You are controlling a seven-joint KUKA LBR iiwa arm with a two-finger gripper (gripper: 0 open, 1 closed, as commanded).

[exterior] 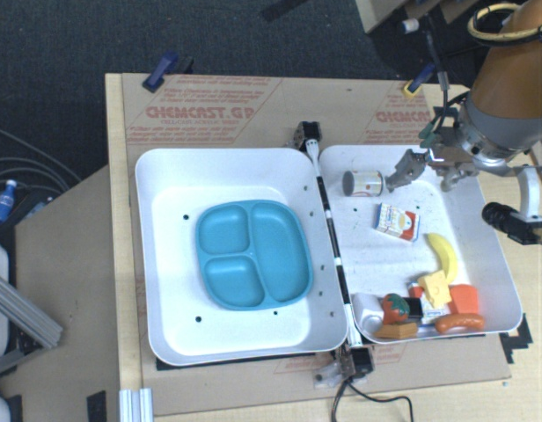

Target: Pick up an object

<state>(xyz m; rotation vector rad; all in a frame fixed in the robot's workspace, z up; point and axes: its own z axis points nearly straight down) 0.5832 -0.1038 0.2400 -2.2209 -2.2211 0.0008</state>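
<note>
Left bin [165, 262] carries a blue divided plate [252, 253] at its centre. Right bin [491, 262] carries the loose objects: a banana [443, 256] toward the near-right side, a small carton [396, 221] mid-bin, a small metal can [362, 183] on its side near the far-left corner, and a heap of toy food in the near corner. The arm comes in over the far-right corner. Gripper [429, 161]: fingers spread apart, nothing between them, above the far edge. Likely target, the can, lies just to the gripper's left in the view, long axis along the far edge.
</note>
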